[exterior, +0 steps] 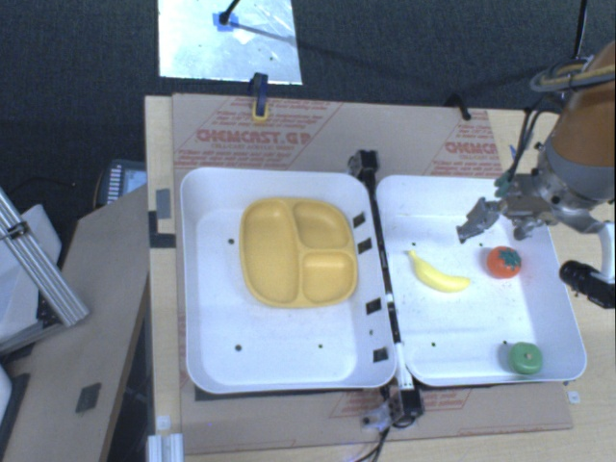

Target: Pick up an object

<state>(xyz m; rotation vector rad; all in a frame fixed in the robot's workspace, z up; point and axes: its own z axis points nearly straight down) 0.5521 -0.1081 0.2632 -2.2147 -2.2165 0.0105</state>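
— Above the right bin, our end effector hangs with its fingers spread, pinching nothing.

— What do we take?

— Likely the tomato just below it, or the banana nearby. We judge the green fruit too far. The yellow tray lies in the left bin.

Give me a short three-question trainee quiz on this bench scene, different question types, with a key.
1. True or false: the yellow divided tray lies in the same bin as the banana.
2. Multiple choice: which thing lies closest to the near right corner of the right bin? A) the banana B) the tomato C) the green round object
3. Fill in: the gripper hangs above the ____ bin.

Key: 1. False, the tray is in the left bin. 2. C. 3. right.
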